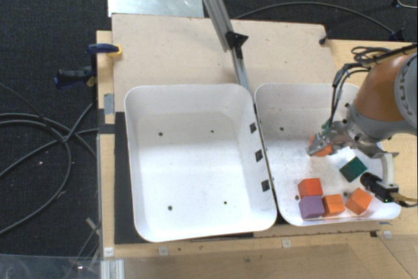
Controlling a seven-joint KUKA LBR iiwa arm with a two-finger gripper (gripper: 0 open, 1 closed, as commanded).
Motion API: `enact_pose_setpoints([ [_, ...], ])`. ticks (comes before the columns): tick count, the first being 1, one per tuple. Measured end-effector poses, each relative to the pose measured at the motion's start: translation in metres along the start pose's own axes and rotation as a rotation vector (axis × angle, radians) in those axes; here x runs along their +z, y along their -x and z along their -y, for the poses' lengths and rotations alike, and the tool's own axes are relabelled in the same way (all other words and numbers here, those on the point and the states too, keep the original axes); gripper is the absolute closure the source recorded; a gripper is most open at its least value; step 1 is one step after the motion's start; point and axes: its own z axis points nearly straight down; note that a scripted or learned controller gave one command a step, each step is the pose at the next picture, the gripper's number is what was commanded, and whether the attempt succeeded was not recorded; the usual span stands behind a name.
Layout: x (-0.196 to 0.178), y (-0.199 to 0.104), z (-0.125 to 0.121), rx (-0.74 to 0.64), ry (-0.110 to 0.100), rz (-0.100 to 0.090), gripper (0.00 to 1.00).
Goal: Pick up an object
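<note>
The gripper [320, 146] is hanging low over the right bin [287, 108] with its fingers pinching a small orange object [321, 151], which is sitting between the fingertips. The hold looks shallow, so the piece could be slipping out as the arm is lifting. Just below and to the right of the fingers, the green block [353, 168], red-orange cube [310, 187] and purple cube [311, 207] are lying close enough to be bumped.
</note>
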Motion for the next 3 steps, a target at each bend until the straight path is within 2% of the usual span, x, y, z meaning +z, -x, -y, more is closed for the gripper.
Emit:
enact_pose_setpoints([
  [1, 0.009, -0.082, 0.001, -0.006, 0.005, 0.000, 1.00],
  [2, -0.093, -0.144, -0.022, -0.007, 0.007, -0.003, 1.00],
  [3, -0.089, -0.200, 0.000, -0.007, -0.004, -0.003, 1.00],
])
